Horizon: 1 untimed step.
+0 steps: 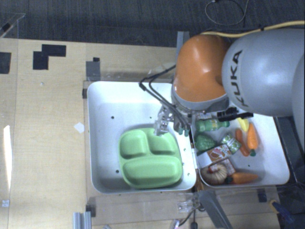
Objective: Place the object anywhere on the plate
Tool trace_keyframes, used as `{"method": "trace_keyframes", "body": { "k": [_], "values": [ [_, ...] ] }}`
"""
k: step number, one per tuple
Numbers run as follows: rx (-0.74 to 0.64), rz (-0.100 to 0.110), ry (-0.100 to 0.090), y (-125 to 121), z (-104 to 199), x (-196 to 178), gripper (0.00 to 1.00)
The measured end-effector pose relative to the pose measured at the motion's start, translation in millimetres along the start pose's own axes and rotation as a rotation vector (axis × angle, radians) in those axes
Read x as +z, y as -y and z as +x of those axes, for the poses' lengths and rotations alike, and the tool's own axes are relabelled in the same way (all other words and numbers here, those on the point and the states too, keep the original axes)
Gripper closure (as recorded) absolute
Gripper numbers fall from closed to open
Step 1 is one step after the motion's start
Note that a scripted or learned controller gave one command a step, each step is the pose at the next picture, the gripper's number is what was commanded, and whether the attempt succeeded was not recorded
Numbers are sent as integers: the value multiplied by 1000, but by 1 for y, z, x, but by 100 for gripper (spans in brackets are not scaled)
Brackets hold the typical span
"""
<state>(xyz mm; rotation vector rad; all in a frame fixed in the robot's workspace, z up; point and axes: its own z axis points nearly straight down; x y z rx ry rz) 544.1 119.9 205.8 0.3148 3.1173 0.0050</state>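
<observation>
i read "kuka" in black on the grey arm [267, 75]. my end effector [164, 123] hangs over the green plate's [150, 159] top edge; i cannot tell its opening.

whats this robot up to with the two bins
A grey KUKA arm with an orange band reaches in from the right, its pincer hanging over the far edge of the green three-compartment plastic plate in the left white bin. Nothing can be seen between the pincer's tips, and the plate's compartments hold nothing yet. The toy foods, among them two orange carrots, a green bottle and printed packets, lie piled in the right white bin. So no object is on the plate so far.
</observation>
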Motion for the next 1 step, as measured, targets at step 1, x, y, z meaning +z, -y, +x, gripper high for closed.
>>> {"method": "trace_keyframes", "body": {
  "k": [1],
  "values": [
    [138, 1, -2, 36, 50, -12, 100]
  ]
}}
